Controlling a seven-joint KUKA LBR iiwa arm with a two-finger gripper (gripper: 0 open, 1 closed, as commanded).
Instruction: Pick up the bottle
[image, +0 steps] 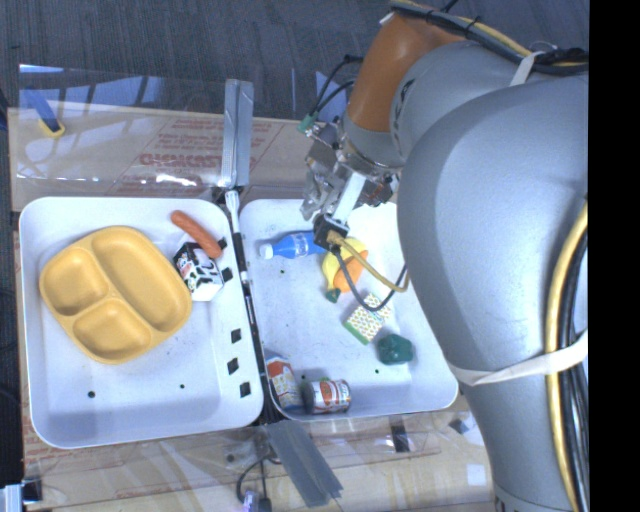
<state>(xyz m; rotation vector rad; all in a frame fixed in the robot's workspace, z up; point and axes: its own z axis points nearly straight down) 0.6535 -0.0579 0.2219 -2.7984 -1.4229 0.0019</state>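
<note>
1. Bottle (291, 245): blue w/ a white cap, lying on its side in the right bin (300, 330) near the far left corner, cap toward the divider. No readable label.
2. Gripper (320, 215): just above and right of the bottle's base end. Jaw state: can't tell, since the wrist hardware blocks the view. Nothing visibly held.
3. Yellow item (334, 272), prob. a toy banana, just right of the bottle.
4. Green-and-white checked pad (367, 320) nearer the front, w/ a dark green lump (395, 348) beside it.
5. Front edge of the right bin: a can (327, 395) on its side and a small red-labelled container (281, 380). Label text too small to read.
6. Left bin (120, 410): yellow divided plate (113, 291), red sausage (197, 232), black-and-white carton (198, 270). Carton print is illegible.
7. Bench (130, 150): red lettering under a clear sheet behind the bins, not legible.
</note>
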